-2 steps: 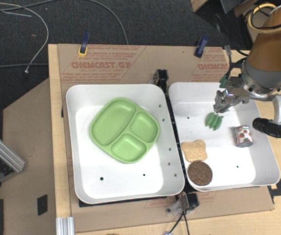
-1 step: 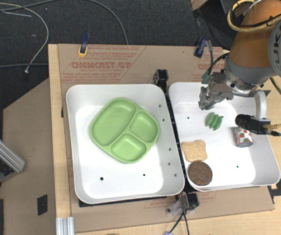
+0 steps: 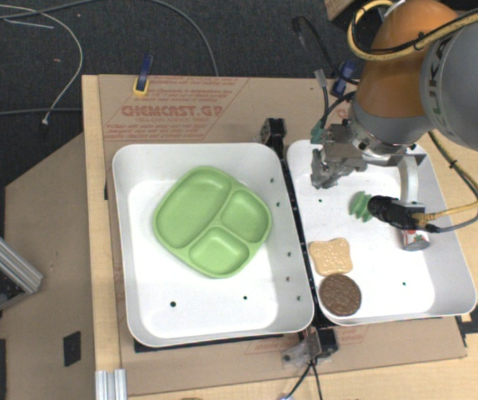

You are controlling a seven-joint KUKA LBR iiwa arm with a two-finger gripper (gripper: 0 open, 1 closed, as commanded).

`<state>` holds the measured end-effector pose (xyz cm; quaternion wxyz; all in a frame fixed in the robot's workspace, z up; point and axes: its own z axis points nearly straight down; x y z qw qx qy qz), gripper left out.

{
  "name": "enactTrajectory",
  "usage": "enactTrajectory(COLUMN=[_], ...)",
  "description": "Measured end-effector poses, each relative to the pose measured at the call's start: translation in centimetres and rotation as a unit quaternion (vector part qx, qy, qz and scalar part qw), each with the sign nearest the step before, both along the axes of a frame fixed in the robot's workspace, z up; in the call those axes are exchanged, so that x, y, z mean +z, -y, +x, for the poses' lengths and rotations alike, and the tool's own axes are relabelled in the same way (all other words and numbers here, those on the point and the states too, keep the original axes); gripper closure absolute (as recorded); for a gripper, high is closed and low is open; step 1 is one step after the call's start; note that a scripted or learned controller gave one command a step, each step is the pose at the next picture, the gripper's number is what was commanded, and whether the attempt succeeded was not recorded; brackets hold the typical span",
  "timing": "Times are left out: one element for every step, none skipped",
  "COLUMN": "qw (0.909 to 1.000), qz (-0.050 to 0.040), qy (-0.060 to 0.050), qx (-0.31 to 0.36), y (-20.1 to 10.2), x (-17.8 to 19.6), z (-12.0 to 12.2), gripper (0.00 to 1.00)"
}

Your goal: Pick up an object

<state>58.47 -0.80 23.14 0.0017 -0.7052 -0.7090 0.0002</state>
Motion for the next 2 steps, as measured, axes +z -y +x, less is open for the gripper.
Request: enactTrajectory(qw=[1.0, 1.0], qz=[0.0002, 0.0], qy=[0.0, 0.002], qx=[0.0, 0.0], y=[-4.7, -9.8], x=[-1.0, -1.5], z=[0.4, 0.9], gripper=[1.0, 1.0])
